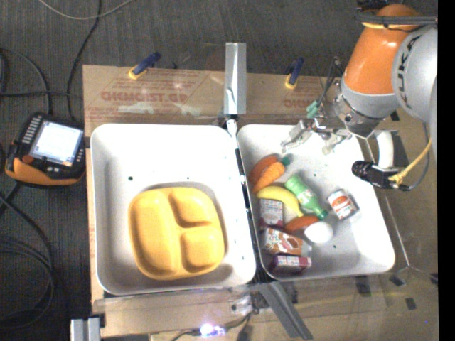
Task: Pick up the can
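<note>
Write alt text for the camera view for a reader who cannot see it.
The end effector hangs open above the right bin's far edge, apart from the can lying among toy food and a green bottle. The left bin holds a yellow divided plate.

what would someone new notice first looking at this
Probably the big yellow divided tray, lying alone in the left bin. Next, the arm's orange band at upper right, with the gripper hanging open over the far end of the right bin. Below it sits a tight cluster of toy food, with the small red and white can lying a little apart on the cluster's right side.
</note>
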Controlling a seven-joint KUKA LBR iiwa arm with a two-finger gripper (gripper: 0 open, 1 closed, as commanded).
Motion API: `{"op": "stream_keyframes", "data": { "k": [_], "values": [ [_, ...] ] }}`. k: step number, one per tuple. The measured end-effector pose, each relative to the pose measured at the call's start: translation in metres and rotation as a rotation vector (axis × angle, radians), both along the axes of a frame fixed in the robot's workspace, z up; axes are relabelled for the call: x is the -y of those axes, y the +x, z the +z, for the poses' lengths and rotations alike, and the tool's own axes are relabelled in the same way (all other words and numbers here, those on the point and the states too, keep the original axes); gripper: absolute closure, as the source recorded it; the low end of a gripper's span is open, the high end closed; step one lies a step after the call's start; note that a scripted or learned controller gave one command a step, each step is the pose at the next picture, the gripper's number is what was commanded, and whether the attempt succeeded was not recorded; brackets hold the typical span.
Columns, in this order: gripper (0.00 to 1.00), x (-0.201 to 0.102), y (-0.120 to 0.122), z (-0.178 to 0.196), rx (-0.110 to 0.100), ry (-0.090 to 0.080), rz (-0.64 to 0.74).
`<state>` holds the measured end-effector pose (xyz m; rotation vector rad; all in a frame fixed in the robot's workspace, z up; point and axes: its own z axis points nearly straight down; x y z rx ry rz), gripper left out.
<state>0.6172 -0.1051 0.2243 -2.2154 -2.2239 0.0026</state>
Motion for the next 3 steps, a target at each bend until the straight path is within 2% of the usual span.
{"op": "stream_keyframes", "data": {
  "k": [1,2,3],
  "values": [
    [0.00,0.057,-0.094,-0.049,-0.001,-0.001,-0.009],
    [0.00,0.110,-0.094,-0.100,0.000,0.000,0.019],
    [0.00,0.106,-0.048,-0.131,0.013,0.014,-0.110]
  ]
}}
